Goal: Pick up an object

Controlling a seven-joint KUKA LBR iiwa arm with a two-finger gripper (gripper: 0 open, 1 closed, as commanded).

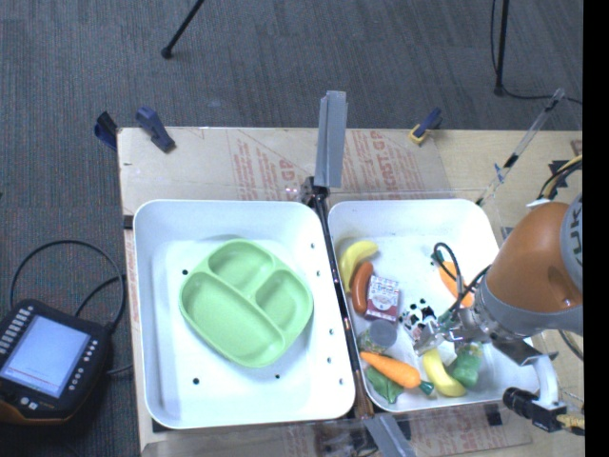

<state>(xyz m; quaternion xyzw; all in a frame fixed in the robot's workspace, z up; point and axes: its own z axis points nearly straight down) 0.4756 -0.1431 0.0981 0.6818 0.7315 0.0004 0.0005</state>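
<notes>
The gripper is lowered into the right bin, above the small yellow banana near the front wall; how its jaws stand cannot be told. The banana is judged light, stiff, smooth plastic, best taken across its narrow middle.

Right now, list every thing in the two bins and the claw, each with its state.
green divided plate: flat, upright, in left bin
upper banana: lying in right bin
hot dog: lying beside the red box
red box: lying flat
carrot: on its side
lower banana: lying near front wall
claw: low over the right bin's toys
</notes>
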